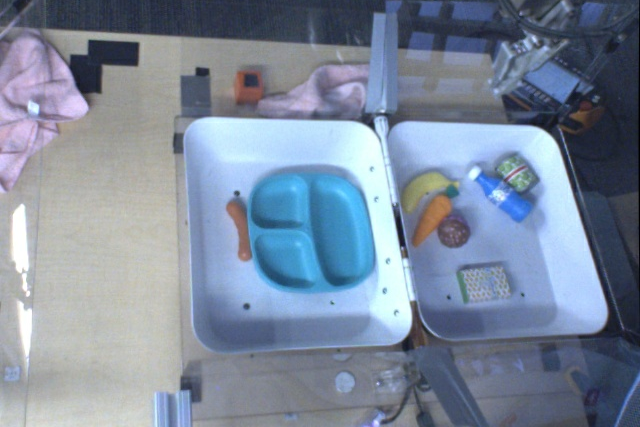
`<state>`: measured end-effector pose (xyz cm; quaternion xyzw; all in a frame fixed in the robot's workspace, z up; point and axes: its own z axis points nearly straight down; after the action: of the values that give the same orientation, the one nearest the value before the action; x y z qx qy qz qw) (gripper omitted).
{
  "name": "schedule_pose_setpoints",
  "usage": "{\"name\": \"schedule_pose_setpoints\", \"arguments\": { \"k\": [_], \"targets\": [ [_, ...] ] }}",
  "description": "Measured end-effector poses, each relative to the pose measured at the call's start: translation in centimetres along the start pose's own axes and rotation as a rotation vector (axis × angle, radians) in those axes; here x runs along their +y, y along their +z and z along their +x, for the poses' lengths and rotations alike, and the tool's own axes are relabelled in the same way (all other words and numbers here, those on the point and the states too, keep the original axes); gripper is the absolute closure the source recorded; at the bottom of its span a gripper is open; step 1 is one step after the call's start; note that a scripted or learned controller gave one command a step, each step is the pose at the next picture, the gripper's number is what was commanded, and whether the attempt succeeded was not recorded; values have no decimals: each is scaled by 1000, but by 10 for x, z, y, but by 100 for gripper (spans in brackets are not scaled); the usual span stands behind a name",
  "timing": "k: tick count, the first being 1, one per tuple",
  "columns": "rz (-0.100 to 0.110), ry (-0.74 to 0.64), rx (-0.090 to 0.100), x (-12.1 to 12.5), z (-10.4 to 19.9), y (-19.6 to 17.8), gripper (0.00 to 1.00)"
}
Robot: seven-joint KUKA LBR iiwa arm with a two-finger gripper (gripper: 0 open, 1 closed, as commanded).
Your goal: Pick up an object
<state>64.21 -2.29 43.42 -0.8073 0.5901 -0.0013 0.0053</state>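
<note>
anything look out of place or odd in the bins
One thing: a small orange sausage-shaped piece lies on the left white bin's floor, beside the blue three-compartment plastic plate rather than in it. The remaining small items sit clustered in the right white bin; nothing looks spilled or damaged.

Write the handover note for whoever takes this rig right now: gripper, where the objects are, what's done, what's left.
Gripper: above the bench beyond the right bin's far edge, nothing between its fingers.
Right bin: banana, carrot, dark round item, blue bottle, small green can, speckled sponge.
Left bin: blue divided plate with a thin orange item beside it.
Done: nothing picked.
Left: choose an object, descend, grasp, lift.
</note>
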Motion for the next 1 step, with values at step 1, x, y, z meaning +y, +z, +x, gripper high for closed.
{"name": "schedule_pose_setpoints", "arguments": {
  "k": [1],
  "targets": [
    [-1,-688,-1,-5,-6,52,100]
  ]
}}
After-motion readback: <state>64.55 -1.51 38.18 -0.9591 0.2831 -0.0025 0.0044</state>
